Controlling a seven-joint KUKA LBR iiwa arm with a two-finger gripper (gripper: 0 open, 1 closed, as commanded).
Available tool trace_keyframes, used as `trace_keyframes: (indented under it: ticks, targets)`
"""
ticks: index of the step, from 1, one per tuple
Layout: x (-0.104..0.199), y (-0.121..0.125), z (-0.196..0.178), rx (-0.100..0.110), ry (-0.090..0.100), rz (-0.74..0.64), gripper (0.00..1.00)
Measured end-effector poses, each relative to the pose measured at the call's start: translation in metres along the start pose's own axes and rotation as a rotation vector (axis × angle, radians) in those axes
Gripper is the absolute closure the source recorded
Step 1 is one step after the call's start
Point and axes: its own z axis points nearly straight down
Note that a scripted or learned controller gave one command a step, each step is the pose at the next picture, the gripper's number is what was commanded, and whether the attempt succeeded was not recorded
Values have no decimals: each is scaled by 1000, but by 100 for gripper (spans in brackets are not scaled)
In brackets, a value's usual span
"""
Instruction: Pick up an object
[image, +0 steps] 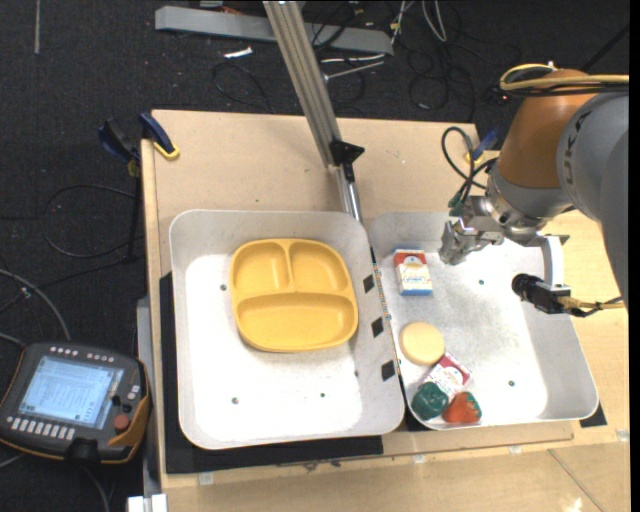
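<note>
Two white bins sit side by side on a tan bench (250, 160). Left bin (200, 400) holds a yellow divided plate (293, 294), roughly centred toward its upper half. Right bin (530, 370) holds a small carton (413, 273) with red and blue print near its upper left, a pale round biscuit-like disc (422, 343) below it, then a red-white packet (449, 376), a green piece (430, 401) and a red piece (463, 408) clustered at the lower left corner. Gripper (455, 243) hangs over the right bin's upper part, just right of the carton, nothing visibly between its tips; grip state cannot be told. Grey-orange arm (560, 140) enters from right. Handheld control pad (70, 400) lies on the floor at lower left.
</note>
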Motion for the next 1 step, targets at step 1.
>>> trace_keyframes:
  ticks: [1]
  targets:
    - [-1, 10, -61, -3, 0, -4, 100]
